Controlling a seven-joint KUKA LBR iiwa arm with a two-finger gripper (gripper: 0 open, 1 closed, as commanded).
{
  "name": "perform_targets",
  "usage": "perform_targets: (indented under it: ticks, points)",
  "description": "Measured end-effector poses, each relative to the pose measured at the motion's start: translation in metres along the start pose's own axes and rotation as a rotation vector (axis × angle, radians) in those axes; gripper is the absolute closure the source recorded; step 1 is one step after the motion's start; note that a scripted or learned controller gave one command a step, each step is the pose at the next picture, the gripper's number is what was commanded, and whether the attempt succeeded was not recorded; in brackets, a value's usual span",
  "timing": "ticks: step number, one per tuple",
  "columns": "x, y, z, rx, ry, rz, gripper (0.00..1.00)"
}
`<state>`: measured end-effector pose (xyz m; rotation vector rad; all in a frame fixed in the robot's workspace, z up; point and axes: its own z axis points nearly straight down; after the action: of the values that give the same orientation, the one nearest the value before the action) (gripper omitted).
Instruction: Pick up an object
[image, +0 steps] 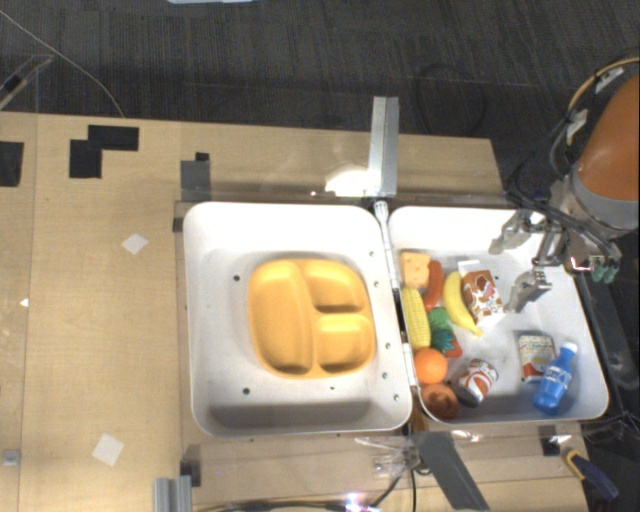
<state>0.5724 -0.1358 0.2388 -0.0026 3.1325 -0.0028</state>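
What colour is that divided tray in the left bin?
Yellow; the divided tray shows plainly in the camera view.

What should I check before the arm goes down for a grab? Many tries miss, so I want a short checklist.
1. Gripper above the right bin, not the left bin: ok.
2. Fingers open and holding nothing: ok, both fingers stand apart over bare bin floor.
3. A target right under the fingers: not ok, the snack packet lies to one side and the small carton lies nearer the bin's front.
4. Target free of neighbours: the blue bottle touches the carton; the banana lies against the packet: not ok.
5. Height above the bin floor: cannot tell.
6. Yellow tray clear of the arm's path: ok.
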Motion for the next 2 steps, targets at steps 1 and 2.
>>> perform_targets:
  ticks: [1,2]
  points:
    - [-0.042,-0.008,0.132,0.003,-0.016,0.126,0.0]
    - [-0.087,-0.011,0.152,-0.001,0.005,0.195,0.0]
